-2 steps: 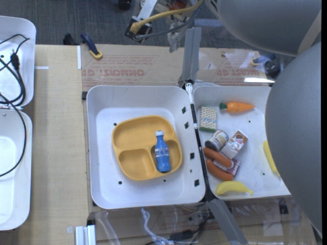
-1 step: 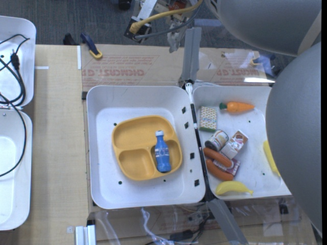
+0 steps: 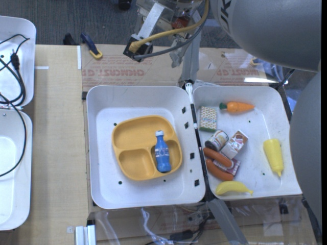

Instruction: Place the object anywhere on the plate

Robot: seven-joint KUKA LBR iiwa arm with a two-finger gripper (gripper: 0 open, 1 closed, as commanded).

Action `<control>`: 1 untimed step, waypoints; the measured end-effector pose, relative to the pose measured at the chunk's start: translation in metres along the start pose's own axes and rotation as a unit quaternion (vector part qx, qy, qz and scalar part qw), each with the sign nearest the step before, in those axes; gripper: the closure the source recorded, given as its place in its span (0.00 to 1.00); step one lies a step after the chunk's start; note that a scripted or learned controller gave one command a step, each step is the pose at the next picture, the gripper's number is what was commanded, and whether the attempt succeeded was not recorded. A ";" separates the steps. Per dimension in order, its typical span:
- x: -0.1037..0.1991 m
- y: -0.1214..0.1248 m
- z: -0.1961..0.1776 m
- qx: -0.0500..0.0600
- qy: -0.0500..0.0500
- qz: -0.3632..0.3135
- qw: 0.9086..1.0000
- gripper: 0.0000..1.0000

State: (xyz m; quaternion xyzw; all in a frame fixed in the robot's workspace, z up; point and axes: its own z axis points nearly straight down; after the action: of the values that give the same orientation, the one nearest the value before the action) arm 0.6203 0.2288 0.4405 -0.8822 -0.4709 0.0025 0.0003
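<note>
— Where is the bottle (image 3: pixel 162 154) lying right now?

— It is lying on the yellow plate (image 3: pixel 134 137), in the plate's lower right section, with its white cap pointing toward the top of the frame. The plate is sitting in the middle of the left bin (image 3: pixel 97 137), a little left of the frame's centre.

— Is anything gripping the bottle?

— No, it is resting on the plate by itself. The gripper (image 3: pixel 176 22) is hanging at the top centre of the frame, above the cardboard (image 3: pixel 122 68) behind the bins and well apart from the bottle. A yellow cable (image 3: pixel 168 32) is looping beside it.

— Is the pincer spread or pressed together?

— I am not able to tell; the wrist hardware is crowding that spot. The grey arm (image 3: pixel 276 19) is filling the upper right corner and running down the right side.

— What is sitting in the right bin (image 3: pixel 278 111)?

— A carrot (image 3: pixel 238 106) is lying near its top edge, with a small patterned box (image 3: pixel 207 118) just left of and below it. A can (image 3: pixel 218 139) and a small carton (image 3: pixel 236 143) are lying side by side in the middle, touching or nearly so. Two sausages (image 3: pixel 218 160) are lying just below them, a banana (image 3: pixel 233 189) is lying near the bin's bottom edge, and a yellow squeeze bottle (image 3: pixel 274 156) is lying toward the right wall.

— Anything else on the bench?

— A blue clamp (image 3: pixel 90 45) is sitting at the upper left, just beyond the cardboard.
</note>
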 end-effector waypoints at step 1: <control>0.021 0.033 0.001 -0.001 -0.001 0.008 1.000 0.00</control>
State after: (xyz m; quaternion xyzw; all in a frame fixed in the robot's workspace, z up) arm 0.6598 0.2276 0.4392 -0.8860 -0.4637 0.0027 -0.0006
